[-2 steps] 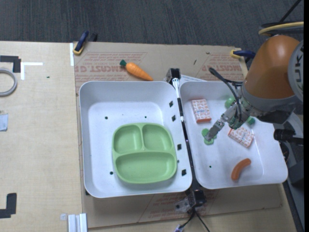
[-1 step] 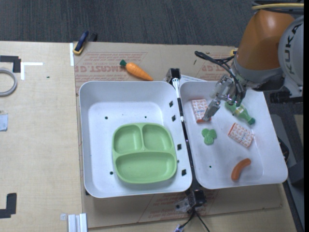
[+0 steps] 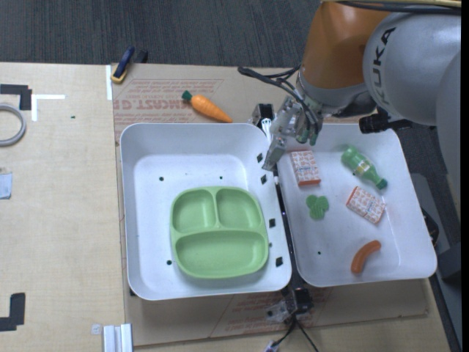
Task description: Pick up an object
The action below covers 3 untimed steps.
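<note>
Two bins sit side by side below us. In the left bin (image 3: 139, 218) we see a green tray (image 3: 218, 232) with three compartments, lying flat and taking up the bin's near middle. In the right bin (image 3: 410, 218), nearest to us, lies a sausage (image 3: 365, 257), its long axis slanting up to the right. Just behind it are a green sprig (image 3: 317, 207) and a patterned packet (image 3: 366, 204). Farther back are a second packet (image 3: 305, 166) and a green bottle (image 3: 362, 167), the bottle lying on its side with its long axis running from upper left to lower right.

The gripper (image 3: 282, 144) hangs over the far end of the wall shared by the bins, just left of the second packet. We cannot tell how its jaws stand; they are too small and dark against the rim, and we see nothing held.

We judge the second packet the likeliest target: it lies just right of the gripper, its long axis roughly near-to-far, so a short shift right and a drop would put the jaws across its narrow width. The nearby wall could foul one finger.

Beyond the bins, a carrot (image 3: 207, 107) rests on the cardboard (image 3: 168, 94), well apart from the gripper.
</note>
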### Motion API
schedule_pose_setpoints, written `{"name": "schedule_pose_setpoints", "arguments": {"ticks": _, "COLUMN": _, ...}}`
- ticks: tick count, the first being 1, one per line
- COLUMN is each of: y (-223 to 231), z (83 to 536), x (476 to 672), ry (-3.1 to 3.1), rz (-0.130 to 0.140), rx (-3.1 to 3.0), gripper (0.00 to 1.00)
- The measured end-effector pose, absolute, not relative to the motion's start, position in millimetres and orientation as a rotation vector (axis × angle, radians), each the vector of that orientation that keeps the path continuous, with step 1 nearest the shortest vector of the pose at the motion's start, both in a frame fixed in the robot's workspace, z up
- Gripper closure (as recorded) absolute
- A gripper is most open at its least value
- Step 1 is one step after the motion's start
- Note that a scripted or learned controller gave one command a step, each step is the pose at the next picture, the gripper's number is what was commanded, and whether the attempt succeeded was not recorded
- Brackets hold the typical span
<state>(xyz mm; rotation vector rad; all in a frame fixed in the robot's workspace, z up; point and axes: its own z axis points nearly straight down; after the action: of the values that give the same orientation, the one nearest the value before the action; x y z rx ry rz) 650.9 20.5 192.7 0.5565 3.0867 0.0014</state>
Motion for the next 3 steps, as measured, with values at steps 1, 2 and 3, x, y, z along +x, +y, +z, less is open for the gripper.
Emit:
{"name": "schedule_pose_setpoints", "arguments": {"ticks": 1, "y": -31, "z": 193, "x": 623.4, "ry": 3.138, "rz": 0.0, "rx": 0.075, "gripper": 0.0}}
{"name": "schedule_pose_setpoints", "arguments": {"ticks": 2, "y": -8, "z": 192, "x": 590.4, "ry": 3.083, "rz": 0.001, "rx": -0.598, "gripper": 0.0}}
{"name": "schedule_pose_setpoints", "arguments": {"ticks": 3, "y": -8, "z": 192, "x": 590.4, "ry": 3.083, "rz": 0.001, "rx": -0.598, "gripper": 0.0}}
